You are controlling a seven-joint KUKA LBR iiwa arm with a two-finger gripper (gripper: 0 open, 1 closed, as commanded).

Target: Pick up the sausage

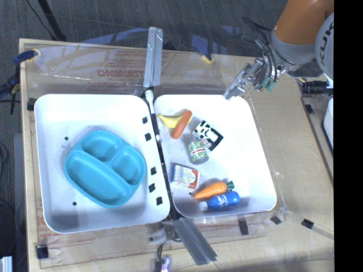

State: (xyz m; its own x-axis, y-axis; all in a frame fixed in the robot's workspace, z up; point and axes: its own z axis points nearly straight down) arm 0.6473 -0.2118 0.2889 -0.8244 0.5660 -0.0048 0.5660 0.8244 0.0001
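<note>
**Item 1, the task's thing.** Small orange-red plastic sausage (180, 124), a short rounded cylinder lying aslant in the upper left corner of the right shallow white bin (258, 152). Its upper end touches or overlaps a yellow plastic banana piece (169, 119). I judge it light, stiff and hollow, with a smooth, somewhat slippery skin that could roll. I would take it across the middle of its length, at the lower half that lies free of the banana, fingers square to its axis.

**Item 2.** My pincer (245, 84), grey metal, hovers over the far right rim of that bin, well apart from the sausage, holding nothing. Whether it is released or clenched I cannot tell.

**Item 3.** Black-and-white chequered small box (207, 134), matt, sharp-edged, touching a small green-labelled round can (197, 151).

**Item 4.** Flat red-and-white carton (185, 175), card-like, lying on its face.

**Item 5.** Orange plastic carrot with green top (212, 189), tapered and glossy, just beside a blue plastic bottle with white cap (220, 201).

**Item 6.** Left shallow white bin (51, 118), holding a light blue moulded plastic tray with three compartments (105, 168).

**Item 7.** Pale counter (306, 169), flat, bearing both bins.
</note>
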